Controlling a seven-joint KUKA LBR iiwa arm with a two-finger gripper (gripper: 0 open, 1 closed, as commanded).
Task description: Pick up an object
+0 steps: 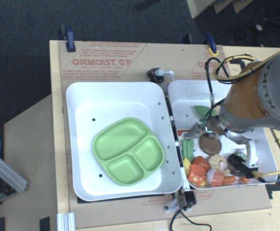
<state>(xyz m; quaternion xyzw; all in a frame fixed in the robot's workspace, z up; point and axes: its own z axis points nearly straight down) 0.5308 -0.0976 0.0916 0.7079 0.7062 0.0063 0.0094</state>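
A single fixed camera looks down at a slant on the bench (106, 57) from some height, taking in both white bins, the arm (255, 97) entering from frame right.

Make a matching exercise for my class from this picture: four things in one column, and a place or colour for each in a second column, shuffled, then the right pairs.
Things:
1. divided plate
2. robot arm
3. toy foods
4. blue clamp

Places or colours:
A. piled at the near end of the right bin
B. light green, lying in the left bin
C. on the bench's far left corner
D. grey with an orange band, reaching over the right bin

Pairs: 1-B, 2-D, 3-A, 4-C
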